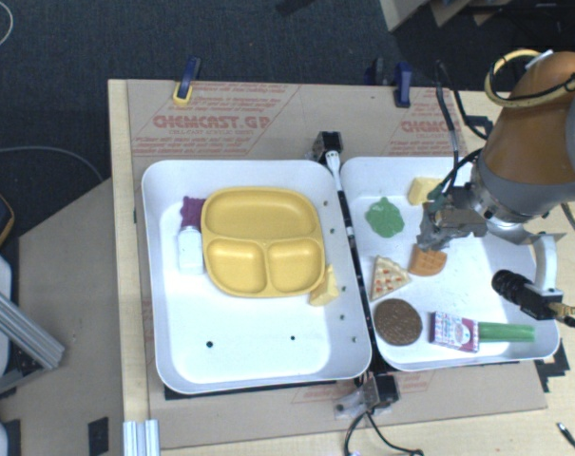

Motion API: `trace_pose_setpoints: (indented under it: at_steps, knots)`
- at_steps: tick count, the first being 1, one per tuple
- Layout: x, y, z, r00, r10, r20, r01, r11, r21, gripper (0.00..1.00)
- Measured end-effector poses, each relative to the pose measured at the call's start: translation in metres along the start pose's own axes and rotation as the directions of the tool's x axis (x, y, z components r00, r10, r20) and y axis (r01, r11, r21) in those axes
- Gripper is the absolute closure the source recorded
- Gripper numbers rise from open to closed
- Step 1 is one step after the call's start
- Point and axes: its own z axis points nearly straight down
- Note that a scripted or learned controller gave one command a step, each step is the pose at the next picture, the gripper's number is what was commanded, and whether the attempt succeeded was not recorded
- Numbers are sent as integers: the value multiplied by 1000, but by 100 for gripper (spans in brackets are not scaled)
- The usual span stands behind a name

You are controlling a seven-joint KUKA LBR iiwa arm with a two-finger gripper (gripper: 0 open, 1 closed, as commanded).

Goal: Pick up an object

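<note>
From the overhead camera I see the right shallow white plastic bin [515,183] holding a bumpy green lettuce-like toy [385,218], a pale yellow cheese-like wedge [421,190], a triangular pizza slice [389,276], a round brown cookie-like disc [398,320], a small pink-and-white carton [453,332] and a green stick [504,331]. A small orange lump [427,260] lies near the bin's middle, just beside the pizza slice. My two-finger gripper [437,234] points down directly over that lump; I cannot tell how its fingers stand. The grey arm [534,150] reaches in from the right. The left white bin [163,283] carries a smooth yellow three-compartment tray [263,240], with a white bottle [189,251] just beside it.
</note>
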Motion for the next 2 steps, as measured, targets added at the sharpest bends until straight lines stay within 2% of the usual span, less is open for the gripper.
trace_pose_setpoints:
  at_steps: [1,2]
  knots:
    - [7,6,-15,1000,-2,1,2,1000,-7,100]
    - [9,3,-3,1000,-1,0,1,1000,-1,100]
